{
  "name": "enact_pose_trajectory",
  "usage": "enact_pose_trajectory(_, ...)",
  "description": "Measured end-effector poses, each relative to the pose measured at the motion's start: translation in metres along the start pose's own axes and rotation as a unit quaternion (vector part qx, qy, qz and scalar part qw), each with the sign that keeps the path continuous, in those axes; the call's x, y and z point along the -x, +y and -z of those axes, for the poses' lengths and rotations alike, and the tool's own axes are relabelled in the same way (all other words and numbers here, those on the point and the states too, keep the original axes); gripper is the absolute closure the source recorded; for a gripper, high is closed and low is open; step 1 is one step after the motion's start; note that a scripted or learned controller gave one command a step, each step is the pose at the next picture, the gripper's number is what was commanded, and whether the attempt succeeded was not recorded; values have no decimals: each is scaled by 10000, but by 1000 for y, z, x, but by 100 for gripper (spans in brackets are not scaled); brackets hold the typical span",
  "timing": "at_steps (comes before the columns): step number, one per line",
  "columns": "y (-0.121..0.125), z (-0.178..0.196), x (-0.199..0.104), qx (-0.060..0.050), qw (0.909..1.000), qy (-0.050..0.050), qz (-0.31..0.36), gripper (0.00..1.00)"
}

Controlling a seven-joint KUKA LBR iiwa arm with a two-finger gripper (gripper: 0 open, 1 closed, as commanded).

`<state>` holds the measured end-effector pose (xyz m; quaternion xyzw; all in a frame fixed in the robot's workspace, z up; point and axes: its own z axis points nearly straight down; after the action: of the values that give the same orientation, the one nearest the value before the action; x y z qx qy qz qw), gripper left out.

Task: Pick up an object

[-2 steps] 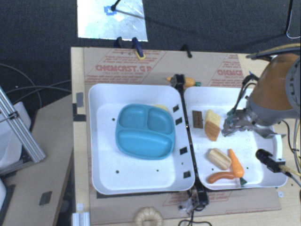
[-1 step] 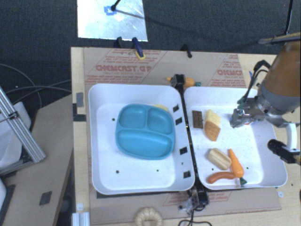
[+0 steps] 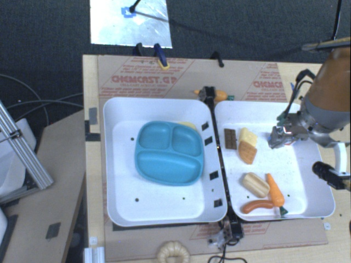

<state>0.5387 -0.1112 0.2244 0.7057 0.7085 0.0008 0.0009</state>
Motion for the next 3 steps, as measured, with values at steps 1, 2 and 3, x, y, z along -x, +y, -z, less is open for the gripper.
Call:
enact_pose_trajectory(1,-37,-9,-43,-19,10000,11,14,100)
enact_pose_trajectory(2,-52,-10,-63,-12,10000,5,11,100)
enact_pose_trajectory(3,-50,-5,-75,-6,10000,3,13,100)
